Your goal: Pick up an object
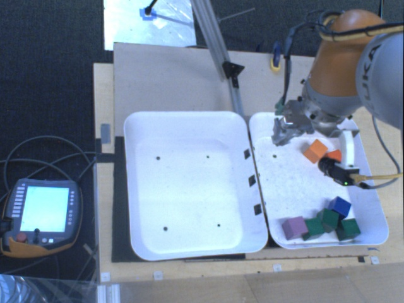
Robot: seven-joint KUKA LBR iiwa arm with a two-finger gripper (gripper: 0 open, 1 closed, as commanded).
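Nearest the camera, along the front edge of my right bin (372, 235), sits a small huddle of blocks: a purple block (293, 227) on the left, a green block (314, 227) touching it, another green block (328, 218) just behind, a third green block (348, 230) at the right, and a blue block (339, 206) resting against the back of the group. Off to the far left, on the bench beside the bins, lies a handheld control pad (41, 216) with a lit screen. The left bin (189, 182) spreads wide and white beside mine. Farther back in the right bin, an orange block (315, 150) lies by itself, well apart from the front huddle. My claw (285, 131) hangs over the back left corner of the right bin, near that orange block but not touching it. I cannot tell how far it is open, and I see nothing in it.
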